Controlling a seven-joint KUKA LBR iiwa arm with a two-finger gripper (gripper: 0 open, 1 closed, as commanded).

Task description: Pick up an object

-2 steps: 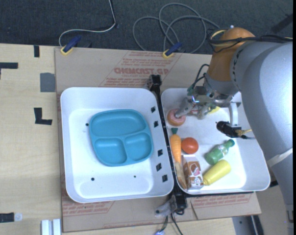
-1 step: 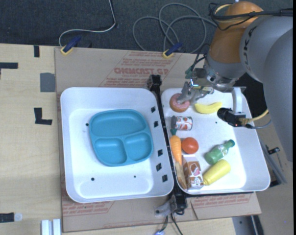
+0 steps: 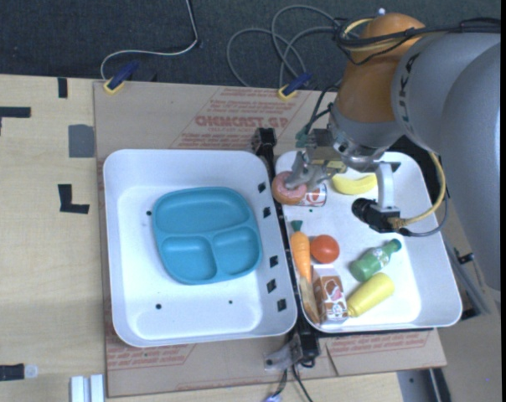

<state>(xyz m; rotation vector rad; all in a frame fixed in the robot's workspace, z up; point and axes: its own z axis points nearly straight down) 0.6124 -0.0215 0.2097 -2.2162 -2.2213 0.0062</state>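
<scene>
My gripper (image 3: 303, 172) hangs low over the far left corner of the right bin (image 3: 433, 224). Directly beneath its tip lies a pink, doughnut-like ring (image 3: 285, 189), with a small red and white can (image 3: 316, 197) touching it on the right. A banana (image 3: 354, 183) lies just right of the gripper. Nearer the front of that bin are a carrot (image 3: 300, 255), a red tomato (image 3: 324, 248), a green bottle (image 3: 374, 260), a yellow bottle (image 3: 370, 293) and a brown carton (image 3: 329, 296). The arm's wrist hides part of the bin's back.
The left bin (image 3: 127, 249) holds a blue divided plate (image 3: 207, 233). A black divider with clips (image 3: 274, 224) runs between the bins. Cables (image 3: 261, 44) lie on the dark floor behind the bench. A black fitting with a yellow cable (image 3: 379, 217) hangs from the arm over the right bin.
</scene>
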